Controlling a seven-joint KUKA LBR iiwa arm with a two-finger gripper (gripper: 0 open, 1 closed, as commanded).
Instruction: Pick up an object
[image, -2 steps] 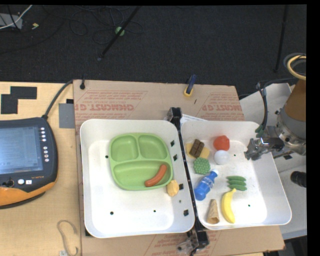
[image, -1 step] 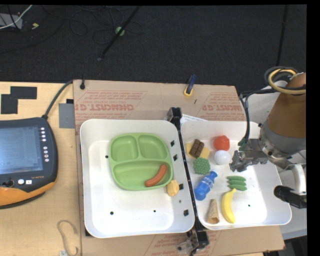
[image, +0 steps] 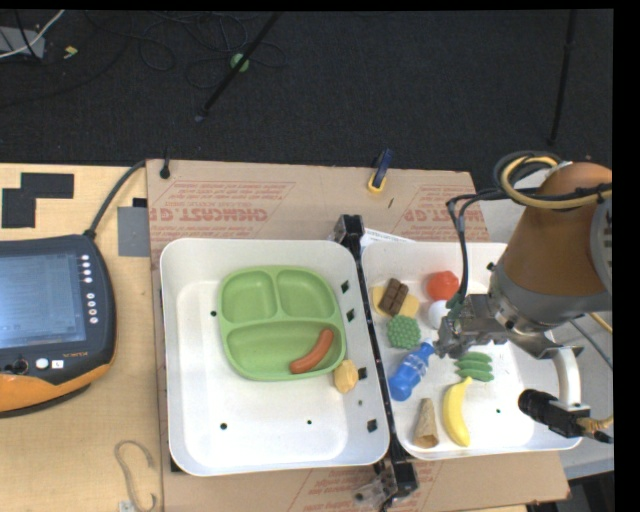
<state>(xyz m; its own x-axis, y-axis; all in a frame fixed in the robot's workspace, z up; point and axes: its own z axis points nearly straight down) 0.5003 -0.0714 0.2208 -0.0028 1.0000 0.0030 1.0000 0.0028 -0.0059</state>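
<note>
The right bin (image: 500, 440) holds several toy foods: a blue bottle (image: 410, 371), a green bumpy ball (image: 403, 331), a brown block on a yellow piece (image: 392, 296), a red tomato (image: 442, 285), a green pepper piece (image: 475, 366), a yellow banana (image: 457, 411) and a tan cone (image: 427, 422). My gripper (image: 452, 338) hangs low over the middle of this bin, between the blue bottle and the green pepper piece. Nothing shows between its fingers.
The left bin (image: 190, 400) carries a green divided plate (image: 275, 322) with a red sausage (image: 312, 351) on it; a yellow piece (image: 346, 376) lies by the plate's right edge. A tablet controller (image: 45, 310) lies at the far left. A black divider (image: 365, 330) separates the bins.
</note>
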